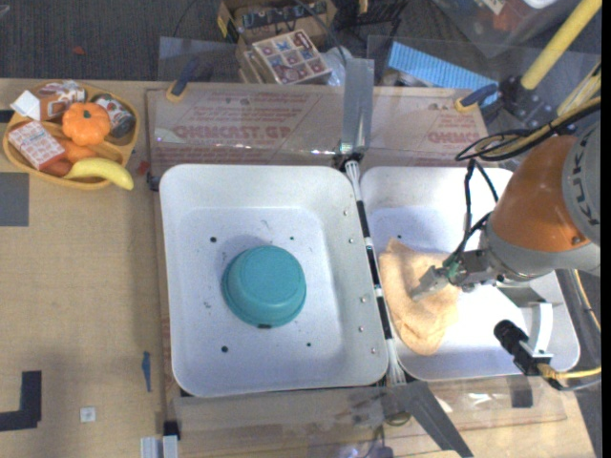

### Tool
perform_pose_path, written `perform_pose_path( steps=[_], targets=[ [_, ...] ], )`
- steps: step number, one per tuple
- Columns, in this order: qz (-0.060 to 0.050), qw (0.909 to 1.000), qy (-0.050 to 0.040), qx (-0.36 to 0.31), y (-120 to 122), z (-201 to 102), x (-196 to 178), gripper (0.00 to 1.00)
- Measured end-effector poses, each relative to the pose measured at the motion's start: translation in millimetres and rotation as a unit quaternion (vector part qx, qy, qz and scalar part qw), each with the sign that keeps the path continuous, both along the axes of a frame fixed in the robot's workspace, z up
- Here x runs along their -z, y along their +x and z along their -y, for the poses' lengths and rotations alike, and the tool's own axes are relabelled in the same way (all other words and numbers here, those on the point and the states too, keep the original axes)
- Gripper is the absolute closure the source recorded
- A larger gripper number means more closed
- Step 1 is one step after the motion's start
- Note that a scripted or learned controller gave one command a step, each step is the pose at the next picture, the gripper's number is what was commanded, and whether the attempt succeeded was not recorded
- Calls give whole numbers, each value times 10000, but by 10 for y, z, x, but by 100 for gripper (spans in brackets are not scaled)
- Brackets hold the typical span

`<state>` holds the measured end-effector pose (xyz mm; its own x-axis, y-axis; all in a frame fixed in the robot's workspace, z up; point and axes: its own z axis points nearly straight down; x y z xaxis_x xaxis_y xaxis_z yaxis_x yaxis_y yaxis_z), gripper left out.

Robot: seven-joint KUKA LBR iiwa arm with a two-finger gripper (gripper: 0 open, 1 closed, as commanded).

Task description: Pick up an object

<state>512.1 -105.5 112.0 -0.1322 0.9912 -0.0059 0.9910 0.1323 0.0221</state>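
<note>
My gripper (430, 282): on tan cloth (417, 299), finger state indiscernible | cloth: right bin (401, 198), against its left wall | handling: probably soft, light, limp; pinch a raised fold.

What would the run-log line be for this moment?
arm: over right bin | gripper: at tan cloth, grasp unclear | left bin: teal bowl untouched | pick: not confirmed

Gripper (431, 283) touching tan cloth (417, 299) in right bin (420, 187)
</note>
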Motion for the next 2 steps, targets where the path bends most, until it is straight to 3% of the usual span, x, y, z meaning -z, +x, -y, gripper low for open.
perform_pose_path(
  steps=[1,2],
  targets=[
    [-40,9999,0,-162,348,-52,192,0],
    [-9,9999,7,-164,365,-58,79,100]
  ],
)
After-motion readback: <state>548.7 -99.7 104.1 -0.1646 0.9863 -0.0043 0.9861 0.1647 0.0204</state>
